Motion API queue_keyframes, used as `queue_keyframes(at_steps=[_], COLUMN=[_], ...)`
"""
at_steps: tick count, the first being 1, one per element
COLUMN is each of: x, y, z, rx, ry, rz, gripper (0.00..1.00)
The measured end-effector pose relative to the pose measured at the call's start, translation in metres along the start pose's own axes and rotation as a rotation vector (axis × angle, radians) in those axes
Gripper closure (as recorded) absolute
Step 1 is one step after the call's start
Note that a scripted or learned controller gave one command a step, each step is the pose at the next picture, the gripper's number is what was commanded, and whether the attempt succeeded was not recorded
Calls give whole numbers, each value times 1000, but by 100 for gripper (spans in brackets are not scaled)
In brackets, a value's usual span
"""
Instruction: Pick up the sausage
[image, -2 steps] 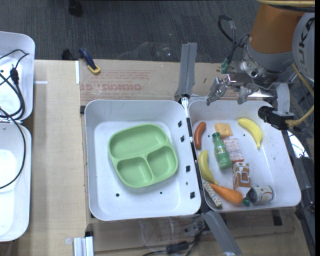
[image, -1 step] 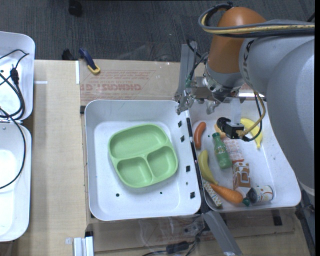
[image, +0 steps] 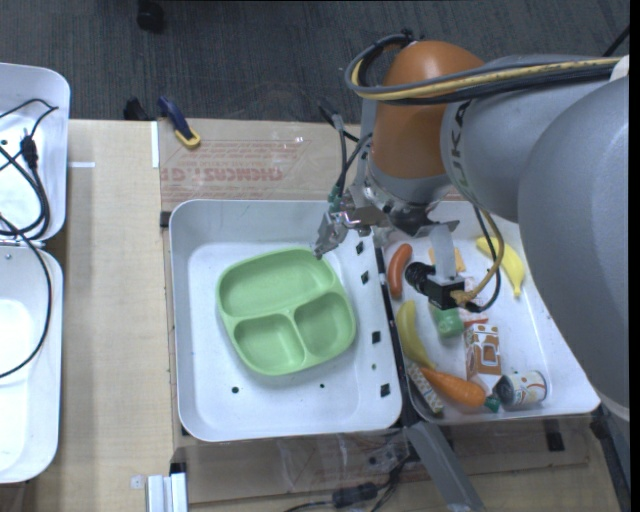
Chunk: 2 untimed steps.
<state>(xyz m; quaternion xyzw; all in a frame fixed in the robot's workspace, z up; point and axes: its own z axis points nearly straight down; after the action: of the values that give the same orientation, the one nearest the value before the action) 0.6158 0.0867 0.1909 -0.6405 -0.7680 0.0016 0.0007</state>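
The sausage (image: 398, 270), reddish-orange and short, lies in the right bin (image: 562, 352) close to its left wall, near the back. My gripper (image: 326, 240) hangs over the back right corner of the left bin (image: 184, 330), just beyond the far right rim of the green divided plate (image: 285, 310). It sits to the left of the sausage, across the wall between the two bins. Nothing shows held at its tip. The orange-banded wrist hides the back of the right bin.
A banana (image: 410, 335), a carrot (image: 455, 388), a small green item (image: 447, 322), a white and orange carton (image: 482, 348), a small cup (image: 522, 388) and a second banana (image: 506, 262) share the right bin. White floor lies around the plate.
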Motion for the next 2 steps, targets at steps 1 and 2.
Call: queue_keyframes(at_steps=[1, 2], x=[50, 48], y=[55, 56], z=[97, 86], rx=[-11, -14], ry=[1, 0], rz=[-5, -5], gripper=[0, 100])
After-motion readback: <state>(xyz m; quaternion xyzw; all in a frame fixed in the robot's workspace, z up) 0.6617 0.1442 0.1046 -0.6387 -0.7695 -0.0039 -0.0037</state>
